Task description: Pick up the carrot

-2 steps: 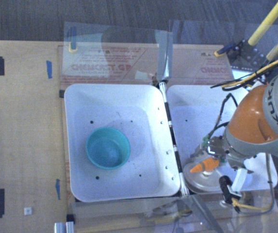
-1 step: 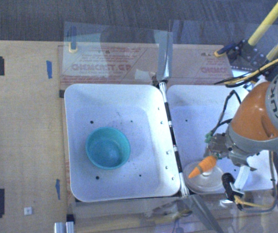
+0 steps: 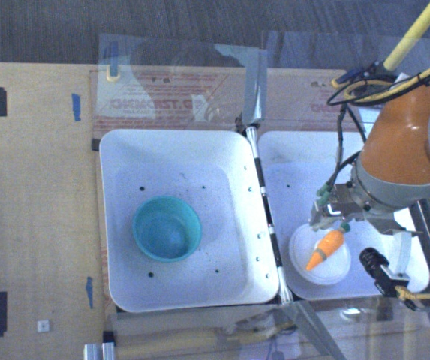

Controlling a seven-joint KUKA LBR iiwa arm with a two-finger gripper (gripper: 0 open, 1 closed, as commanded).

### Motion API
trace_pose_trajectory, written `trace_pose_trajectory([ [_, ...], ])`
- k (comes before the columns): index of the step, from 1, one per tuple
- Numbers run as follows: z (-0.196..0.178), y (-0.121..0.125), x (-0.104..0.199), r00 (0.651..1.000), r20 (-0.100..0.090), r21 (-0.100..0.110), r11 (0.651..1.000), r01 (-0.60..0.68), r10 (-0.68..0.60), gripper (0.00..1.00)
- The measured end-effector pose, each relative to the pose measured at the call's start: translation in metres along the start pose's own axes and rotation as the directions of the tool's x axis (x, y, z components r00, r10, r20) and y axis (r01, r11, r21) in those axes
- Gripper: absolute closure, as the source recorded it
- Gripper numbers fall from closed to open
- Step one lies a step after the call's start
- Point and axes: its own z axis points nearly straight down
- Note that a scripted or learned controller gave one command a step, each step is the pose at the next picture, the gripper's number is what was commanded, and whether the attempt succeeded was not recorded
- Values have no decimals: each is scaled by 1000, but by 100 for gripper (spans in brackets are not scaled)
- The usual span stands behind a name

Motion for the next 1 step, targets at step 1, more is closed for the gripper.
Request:
trace_pose_trajectory([
  [1,0,0,0,1000,0,0,1000,0,0,0],
])
